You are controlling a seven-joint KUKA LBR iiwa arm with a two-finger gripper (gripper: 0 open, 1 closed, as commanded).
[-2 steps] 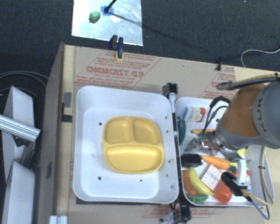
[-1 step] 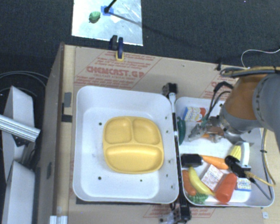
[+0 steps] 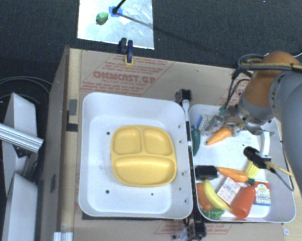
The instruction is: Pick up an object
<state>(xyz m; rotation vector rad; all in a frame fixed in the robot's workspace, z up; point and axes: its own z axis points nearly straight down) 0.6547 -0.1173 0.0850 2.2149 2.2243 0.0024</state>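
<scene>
Orange carrot (image 3: 219, 136) apparently between fingers (image 3: 217, 121), near bin rim (image 3: 191, 127).

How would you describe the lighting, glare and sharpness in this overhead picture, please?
In the camera view, light is bright and even over both bins; the left bin is nearly washed out, its yellow tray casting little shadow; the reflective sheet above the bench glares; the arm, close to the lens, looks soft, and the gripper near the carrot is blurred.

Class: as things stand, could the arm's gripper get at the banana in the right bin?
Probably yes. The banana lies uncovered on top of the pile, though the bottle and carrot crowd it closely.
</scene>
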